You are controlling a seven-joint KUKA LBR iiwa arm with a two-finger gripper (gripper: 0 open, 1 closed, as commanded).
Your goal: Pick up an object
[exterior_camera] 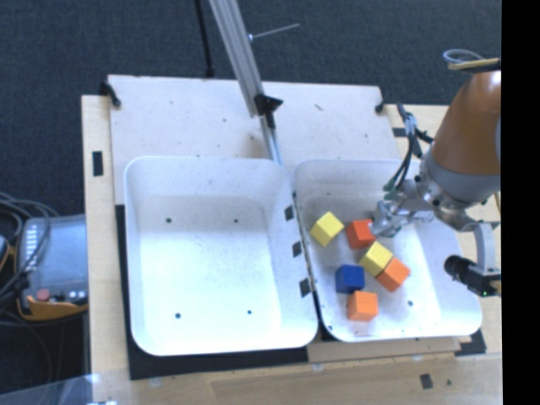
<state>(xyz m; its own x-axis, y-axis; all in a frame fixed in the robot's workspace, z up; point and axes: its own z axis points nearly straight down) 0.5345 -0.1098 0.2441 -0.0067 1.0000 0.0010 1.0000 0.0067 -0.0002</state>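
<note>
The right bin (439,310) holds several small cubes: a yellow one (326,229), an orange-red one (360,233), a second yellow one (376,256) touching an orange one (393,274), a blue one (349,278) and an orange one (363,305). My gripper (386,221) hangs low over the bin, just right of the orange-red cube and above the second yellow cube. The arm's orange band and grey wrist come in from the right.
The left bin (135,226) lies beside the right one. A slanted metal pole (240,53) rises from between the bins at the back. A grey device (51,264) with cables stands off the bench at the left.
</note>
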